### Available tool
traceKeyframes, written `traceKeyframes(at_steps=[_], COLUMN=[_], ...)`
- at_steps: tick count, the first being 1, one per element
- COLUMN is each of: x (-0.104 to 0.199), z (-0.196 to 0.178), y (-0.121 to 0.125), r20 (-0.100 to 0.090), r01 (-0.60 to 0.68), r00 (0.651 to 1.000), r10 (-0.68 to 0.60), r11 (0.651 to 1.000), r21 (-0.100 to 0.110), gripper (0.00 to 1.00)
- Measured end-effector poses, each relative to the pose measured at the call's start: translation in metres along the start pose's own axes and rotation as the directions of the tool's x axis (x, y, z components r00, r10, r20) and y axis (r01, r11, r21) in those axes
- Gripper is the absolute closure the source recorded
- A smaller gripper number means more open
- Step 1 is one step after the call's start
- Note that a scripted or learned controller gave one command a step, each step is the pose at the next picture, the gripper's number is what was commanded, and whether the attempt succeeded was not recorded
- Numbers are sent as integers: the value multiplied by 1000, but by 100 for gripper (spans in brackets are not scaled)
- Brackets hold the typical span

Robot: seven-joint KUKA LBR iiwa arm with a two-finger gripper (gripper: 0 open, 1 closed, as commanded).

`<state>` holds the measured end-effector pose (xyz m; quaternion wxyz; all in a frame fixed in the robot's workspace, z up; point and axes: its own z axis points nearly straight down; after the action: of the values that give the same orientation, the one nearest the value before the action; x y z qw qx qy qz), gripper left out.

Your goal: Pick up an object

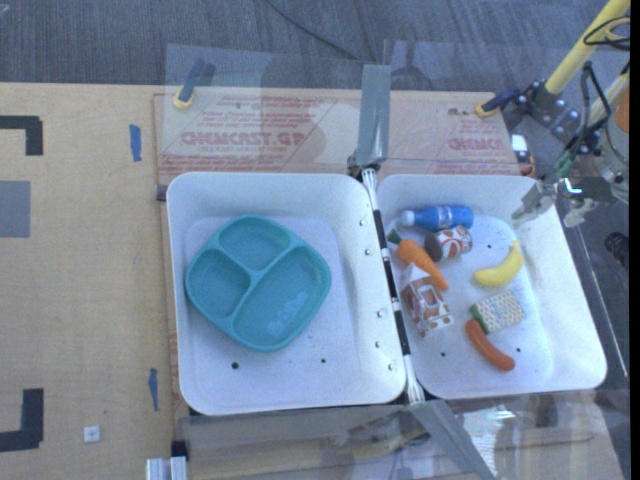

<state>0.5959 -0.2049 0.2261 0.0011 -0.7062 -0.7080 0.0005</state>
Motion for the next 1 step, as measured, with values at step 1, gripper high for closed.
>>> traceKeyframes(at_steps=[1], x=[-8], z=[128], y=[19], r20=[-8], r01=[-128], r00=[992], r10=[128], r11=[992], r21=[-5], gripper=[0])
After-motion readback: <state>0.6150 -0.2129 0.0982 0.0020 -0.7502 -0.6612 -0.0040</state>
